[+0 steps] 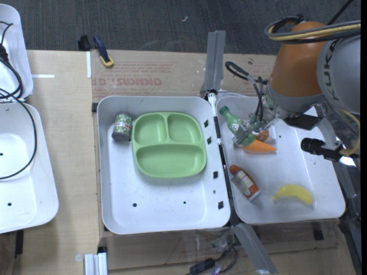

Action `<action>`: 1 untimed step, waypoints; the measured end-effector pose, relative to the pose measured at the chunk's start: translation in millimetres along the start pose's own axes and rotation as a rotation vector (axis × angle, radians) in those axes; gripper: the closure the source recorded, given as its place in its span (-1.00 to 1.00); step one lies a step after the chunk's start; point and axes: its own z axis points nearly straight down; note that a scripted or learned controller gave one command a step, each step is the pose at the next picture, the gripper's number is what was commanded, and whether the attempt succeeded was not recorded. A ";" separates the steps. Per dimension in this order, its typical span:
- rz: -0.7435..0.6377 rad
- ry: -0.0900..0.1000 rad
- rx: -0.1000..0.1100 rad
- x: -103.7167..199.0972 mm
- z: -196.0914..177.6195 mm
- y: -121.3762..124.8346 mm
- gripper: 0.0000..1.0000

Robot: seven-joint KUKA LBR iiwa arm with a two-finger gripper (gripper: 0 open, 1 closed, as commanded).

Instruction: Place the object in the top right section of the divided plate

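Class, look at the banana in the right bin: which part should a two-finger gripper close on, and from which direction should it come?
Grip the banana across its thick middle, coming straight down from above. It lies flat on the right bin floor with its length running left-right, and open floor on both long sides, so the fingers would likely best straddle its narrow width, one toward the near rim, one toward the far.

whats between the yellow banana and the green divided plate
In the camera view, a red sauce bottle lies between the yellow banana and the green divided plate, along with the adjoining bin walls.

Green divided plate, white bins, orange carrot, yellow banana.
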 end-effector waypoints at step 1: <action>-0.146 -0.001 0.000 57.4 0.1 67.0 1.00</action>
